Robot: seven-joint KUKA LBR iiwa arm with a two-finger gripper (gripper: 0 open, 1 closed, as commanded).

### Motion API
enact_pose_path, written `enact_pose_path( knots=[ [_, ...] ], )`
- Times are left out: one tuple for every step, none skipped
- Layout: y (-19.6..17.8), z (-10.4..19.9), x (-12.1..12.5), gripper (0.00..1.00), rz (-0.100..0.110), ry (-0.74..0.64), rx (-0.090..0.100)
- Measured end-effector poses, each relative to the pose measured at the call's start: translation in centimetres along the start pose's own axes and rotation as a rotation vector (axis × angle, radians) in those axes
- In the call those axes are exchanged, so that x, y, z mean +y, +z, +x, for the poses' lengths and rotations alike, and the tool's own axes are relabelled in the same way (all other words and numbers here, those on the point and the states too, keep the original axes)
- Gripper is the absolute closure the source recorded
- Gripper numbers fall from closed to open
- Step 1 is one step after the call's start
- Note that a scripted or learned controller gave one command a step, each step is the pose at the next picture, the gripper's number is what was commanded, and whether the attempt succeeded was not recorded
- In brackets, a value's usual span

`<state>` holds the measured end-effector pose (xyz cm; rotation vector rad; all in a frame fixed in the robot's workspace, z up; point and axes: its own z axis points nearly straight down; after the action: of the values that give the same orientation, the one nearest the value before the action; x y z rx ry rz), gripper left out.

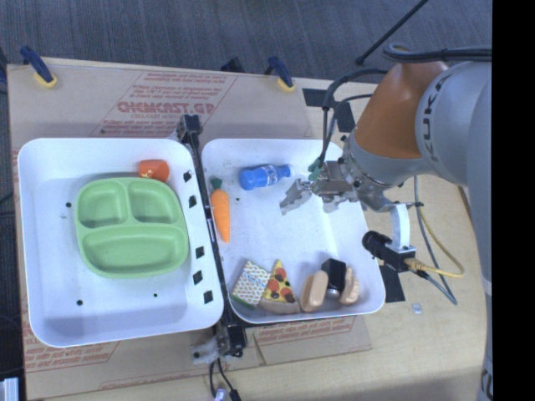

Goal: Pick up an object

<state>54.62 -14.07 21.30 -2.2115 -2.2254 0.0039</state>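
Note:
My gripper [313,199] hangs over the right bin [276,239] near its right side, open, with nothing between its fingers. A blue bottle [264,176] lies just to its upper left, a short gap away. An orange carrot [221,211] lies along the bin's left wall. Along the front wall sit a patterned cracker [250,282], a pizza slice [278,284], a bread roll [315,291], a black piece [336,274] and another tan piece [350,286].
The left bin [42,224] holds a green divided plate [131,225] and a small red-orange item [153,170] behind it. The arm's grey body and orange band [401,115] overhang the right bin's far right corner. A cable [435,261] trails at the right.

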Motion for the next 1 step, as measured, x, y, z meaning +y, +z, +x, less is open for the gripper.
enact_pose_path(
  knots=[
    [8.50,3.42,8.80,0.00,0.000,-0.169,-0.001]
  ],
)
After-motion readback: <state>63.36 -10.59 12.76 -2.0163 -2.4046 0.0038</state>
